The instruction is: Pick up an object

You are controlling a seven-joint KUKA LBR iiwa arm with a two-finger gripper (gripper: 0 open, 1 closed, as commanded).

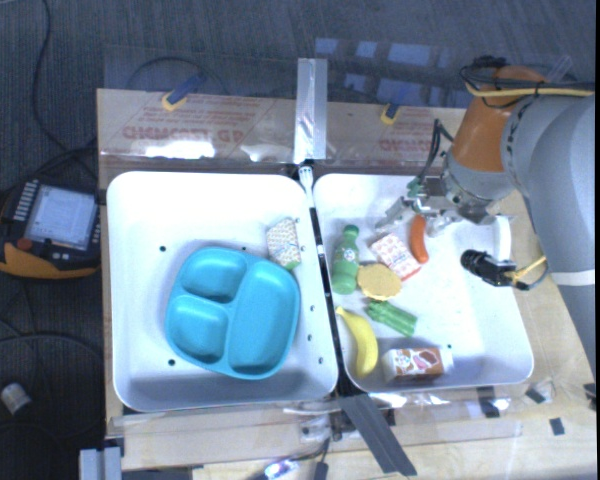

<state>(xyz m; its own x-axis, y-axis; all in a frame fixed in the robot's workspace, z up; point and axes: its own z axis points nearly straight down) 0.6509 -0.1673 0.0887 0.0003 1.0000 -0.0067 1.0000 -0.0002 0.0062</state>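
Note:
My gripper (421, 211) hangs over the back part of the right bin (500, 338), below the orange band of the arm. An orange-red sausage-shaped toy (418, 238) sits directly under it, its top end meeting the gripper. Just left of that lies a red and white packet (395, 254). A green bottle (346, 259), a round yellow biscuit (380, 282), a green pod (392, 317), a banana (358, 340) and a brown carton (415, 363) lie further forward in the same bin.
The left bin (140, 268) holds a blue divided plate (232, 311) and a small patterned packet (283, 240) against the divider. A black fitting with a yellow cable (483, 264) hangs off the arm at the right. A handheld pendant (50, 230) lies left of the bench.

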